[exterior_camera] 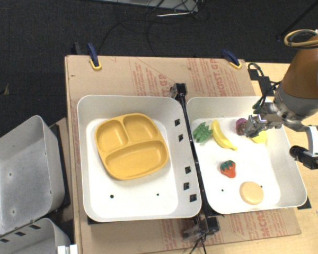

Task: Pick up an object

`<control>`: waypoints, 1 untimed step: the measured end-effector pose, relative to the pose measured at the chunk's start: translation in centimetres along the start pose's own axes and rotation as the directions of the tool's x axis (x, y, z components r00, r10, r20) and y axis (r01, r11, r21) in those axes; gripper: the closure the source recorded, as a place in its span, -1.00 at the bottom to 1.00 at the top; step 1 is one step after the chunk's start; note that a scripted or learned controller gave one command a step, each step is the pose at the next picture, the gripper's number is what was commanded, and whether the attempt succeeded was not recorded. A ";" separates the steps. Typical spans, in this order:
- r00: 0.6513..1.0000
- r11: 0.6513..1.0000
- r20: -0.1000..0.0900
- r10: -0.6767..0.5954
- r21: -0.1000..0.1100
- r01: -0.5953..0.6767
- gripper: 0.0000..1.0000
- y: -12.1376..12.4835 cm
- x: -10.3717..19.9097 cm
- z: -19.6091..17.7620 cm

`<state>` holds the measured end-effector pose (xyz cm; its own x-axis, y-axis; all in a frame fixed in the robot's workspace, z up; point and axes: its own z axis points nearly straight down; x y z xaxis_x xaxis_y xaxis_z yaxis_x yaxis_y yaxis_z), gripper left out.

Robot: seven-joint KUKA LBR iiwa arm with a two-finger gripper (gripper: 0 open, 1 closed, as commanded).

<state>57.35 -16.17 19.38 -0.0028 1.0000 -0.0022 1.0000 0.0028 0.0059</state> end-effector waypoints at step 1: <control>1.000 1.000 0.000 -0.002 -0.001 0.002 1.00 0.7 0.7 -5.9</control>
